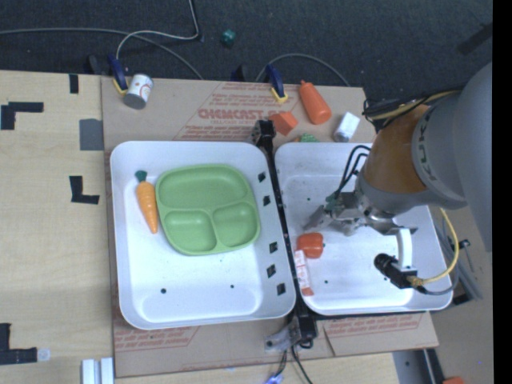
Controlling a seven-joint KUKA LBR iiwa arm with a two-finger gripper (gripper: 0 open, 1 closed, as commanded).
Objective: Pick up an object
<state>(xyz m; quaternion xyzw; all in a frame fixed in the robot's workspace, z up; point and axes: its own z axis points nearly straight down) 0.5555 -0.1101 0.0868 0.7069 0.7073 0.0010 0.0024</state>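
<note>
desk point(48, 214): pale wood, cardboard sheet point(232, 110) under two white bins | floor: dark carpet point(320, 14) | gripper point(334, 208): possibly over small orange block point(310, 245), grip state cannot be told

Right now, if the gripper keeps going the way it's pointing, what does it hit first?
Probably the orange toy. The gripper points down-left in the right bin, and the toy lies just beyond it; depth is hard to judge from above.

The grey arm point(472, 134) enters from the right edge of the frame, its orange band point(396, 154) at centre right, the gripper point(340, 212) pointing left just below it.
</note>
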